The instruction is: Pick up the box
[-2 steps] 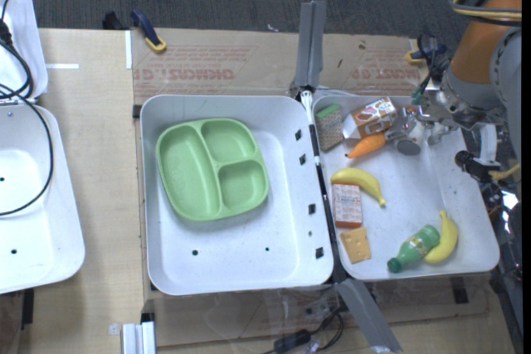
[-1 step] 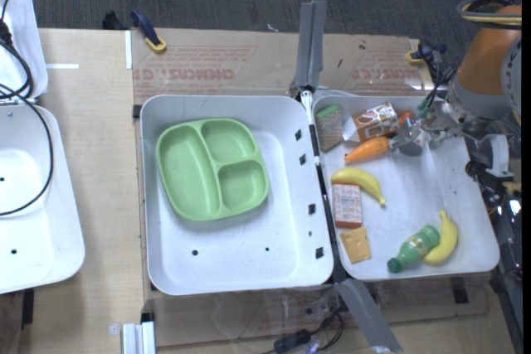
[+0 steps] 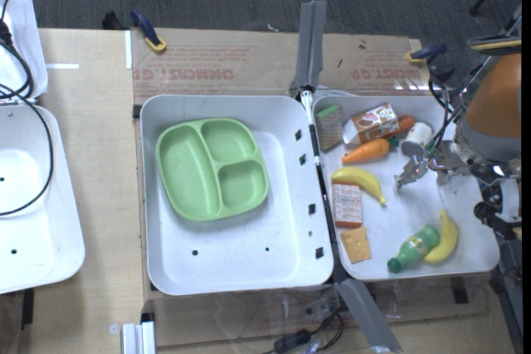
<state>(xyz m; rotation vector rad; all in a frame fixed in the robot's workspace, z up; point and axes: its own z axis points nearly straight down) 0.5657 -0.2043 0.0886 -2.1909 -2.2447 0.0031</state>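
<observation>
Wood-topped table (image 3: 91,54) w/ cardboard sheet (image 3: 216,62) under two white bins, dark carpet behind; blue clamps at the cardboard's far edge. Arm (image 3: 498,108) comes in from the right, grey w/ orange band, bent low over the right bin (image 3: 473,257); hand (image 3: 409,175) sits inside that bin, fingers pointing toward the divider (image 3: 311,46), just right of the upper banana (image 3: 361,181); fingers look slightly apart w/ nothing between them, so open and not gripping.

Landmark = divider btw the bins. Left of it: left bin (image 3: 166,261) w/ a green three-section plate (image 3: 213,168), tilted a bit, sections bare. Right of it, right bin contents: box (image 3: 375,123), red/orange w/ picture print, near the far wall, lying flat, a short way right of the divider, apart from the hand; grey-green packet (image 3: 329,127) just beside the divider at the far end; carrot (image 3: 366,151) just in front of the box; white roundish item (image 3: 419,133) further right, can't tell what; red/white packet (image 3: 348,205) close to the divider, mid-bin; cheese wedge (image 3: 354,244) right by it on the near side; green bottle (image 3: 413,249) on its side well right of the divider, touching a second banana (image 3: 446,238).

Far left of the divider, off the cardboard: white trays (image 3: 33,203) w/ black cable (image 3: 25,79).
</observation>
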